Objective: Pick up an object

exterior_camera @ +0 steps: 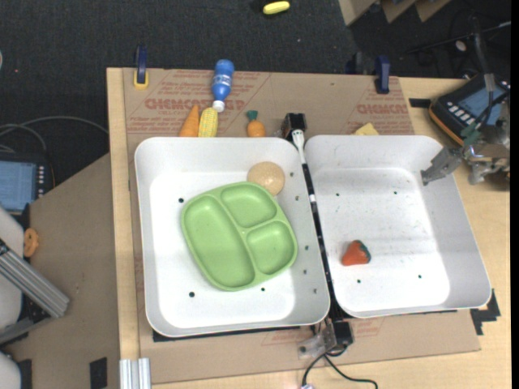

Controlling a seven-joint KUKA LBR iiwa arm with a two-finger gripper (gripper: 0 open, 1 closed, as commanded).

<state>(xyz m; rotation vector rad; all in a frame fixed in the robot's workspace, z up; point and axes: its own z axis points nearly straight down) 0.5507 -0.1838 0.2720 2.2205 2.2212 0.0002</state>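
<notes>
Green divided plate [238,235] occupies left bin [162,282], tan round object [267,177] touching its far edge. Red strawberry-like toy [355,254] lies in right bin [454,241]. Gripper [442,167] at right bin's far-right rim; finger state indiscernible.

Blue-white bottle [222,82], corn cob [208,122], possibly small carrot [255,126] on cardboard behind bins; yellow item [276,8] on floor.

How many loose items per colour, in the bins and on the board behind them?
Green: 1, divided plate
Tan: 1, round piece
Red: 1, strawberry
Orange: 2, carrot, orange piece
Yellow: 1, corn
Blue and white: 1, bottle
Total: 7
</notes>
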